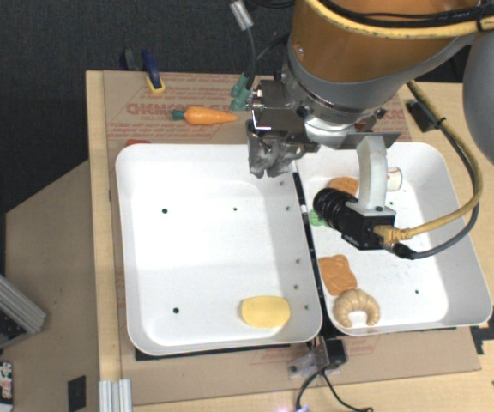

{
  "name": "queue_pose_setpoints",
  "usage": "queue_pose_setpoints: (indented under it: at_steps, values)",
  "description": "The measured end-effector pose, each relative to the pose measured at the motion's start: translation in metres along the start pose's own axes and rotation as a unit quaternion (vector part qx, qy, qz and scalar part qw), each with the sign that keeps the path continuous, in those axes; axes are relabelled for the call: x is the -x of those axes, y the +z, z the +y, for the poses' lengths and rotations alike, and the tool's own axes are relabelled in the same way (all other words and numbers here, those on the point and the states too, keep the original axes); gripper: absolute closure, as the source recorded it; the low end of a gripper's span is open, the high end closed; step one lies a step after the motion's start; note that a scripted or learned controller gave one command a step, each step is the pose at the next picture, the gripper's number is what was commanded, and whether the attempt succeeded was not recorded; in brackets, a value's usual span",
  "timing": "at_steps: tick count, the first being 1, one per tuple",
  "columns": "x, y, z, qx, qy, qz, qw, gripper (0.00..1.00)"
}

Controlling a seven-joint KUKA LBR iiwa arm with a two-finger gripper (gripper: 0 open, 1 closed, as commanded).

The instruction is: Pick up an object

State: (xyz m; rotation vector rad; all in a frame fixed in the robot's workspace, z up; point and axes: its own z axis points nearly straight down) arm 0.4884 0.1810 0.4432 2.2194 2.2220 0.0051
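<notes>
Two bins lie under our gripper (270,163); whether it is open, we cannot tell; we should lower straight onto the croissant (357,306), centred.

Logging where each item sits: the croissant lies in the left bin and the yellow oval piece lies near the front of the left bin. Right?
Not quite. The camera view shows the croissant in the right bin, at its front corner. The yellow oval piece does lie near the front of the left bin.

Bench (58,230) bears bins (204,256) (carrot (208,117) too).
</notes>
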Motion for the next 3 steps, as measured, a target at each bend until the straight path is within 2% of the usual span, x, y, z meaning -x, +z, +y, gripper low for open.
queue_pose_setpoints:
  at_steps: [1, 2, 3]
  values:
    - [0.000, -0.010, 0.000, 0.001, 0.000, 0.000, 1.0000, 1.00]
    - [-0.046, 0.087, -0.011, -0.008, -0.002, -0.003, 1.0000, 1.00]
    - [-0.044, 0.070, -0.009, -0.001, 0.001, 0.000, 1.0000, 1.00]
